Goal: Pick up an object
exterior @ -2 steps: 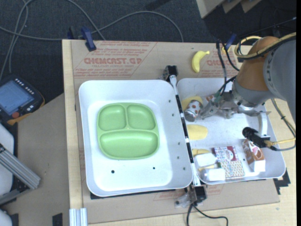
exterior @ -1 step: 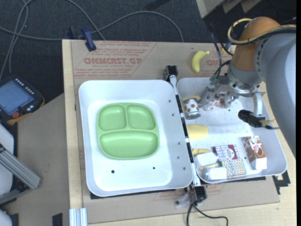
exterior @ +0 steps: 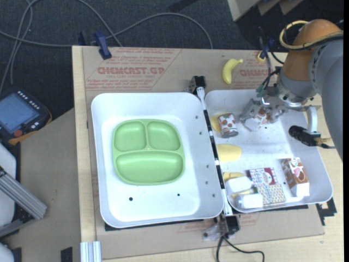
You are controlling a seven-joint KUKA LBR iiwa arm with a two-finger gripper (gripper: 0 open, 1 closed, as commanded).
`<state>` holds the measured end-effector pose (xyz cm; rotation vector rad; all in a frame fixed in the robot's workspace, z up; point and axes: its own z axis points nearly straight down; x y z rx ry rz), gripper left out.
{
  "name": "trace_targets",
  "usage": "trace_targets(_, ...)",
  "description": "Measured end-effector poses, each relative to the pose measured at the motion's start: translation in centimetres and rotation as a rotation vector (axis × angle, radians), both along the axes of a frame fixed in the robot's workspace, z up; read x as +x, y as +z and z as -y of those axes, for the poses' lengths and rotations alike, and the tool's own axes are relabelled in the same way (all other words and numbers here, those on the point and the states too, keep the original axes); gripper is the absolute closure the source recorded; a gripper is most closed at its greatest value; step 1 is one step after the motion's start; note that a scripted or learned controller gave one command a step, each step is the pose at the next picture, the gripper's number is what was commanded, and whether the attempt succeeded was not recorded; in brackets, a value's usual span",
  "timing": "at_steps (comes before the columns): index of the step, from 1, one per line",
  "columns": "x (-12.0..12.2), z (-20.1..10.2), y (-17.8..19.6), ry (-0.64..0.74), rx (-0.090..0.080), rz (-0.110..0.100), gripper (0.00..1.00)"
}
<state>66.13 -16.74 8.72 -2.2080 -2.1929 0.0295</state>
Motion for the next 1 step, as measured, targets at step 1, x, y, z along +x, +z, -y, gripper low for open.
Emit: trace_targets(1,0.45,2.78,-0.08,0.010,0.019,0.011,0.00)
